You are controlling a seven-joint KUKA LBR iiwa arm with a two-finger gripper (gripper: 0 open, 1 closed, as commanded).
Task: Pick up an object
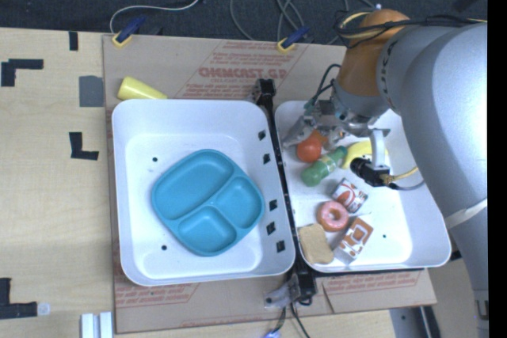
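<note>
We see the grey arm's two-finger gripper (321, 127) low in the right white bin (420, 237), just above a red-orange round toy (310, 147); how wide it stands we cannot tell. At the toy's five o'clock lies a green cylinder (322, 167), with a pink-frosted doughnut (332, 214) and a tan bread slice (315, 244) farther toward six o'clock. The left white bin (131, 194) holds a blue three-compartment plastic tray (207, 202).
</note>
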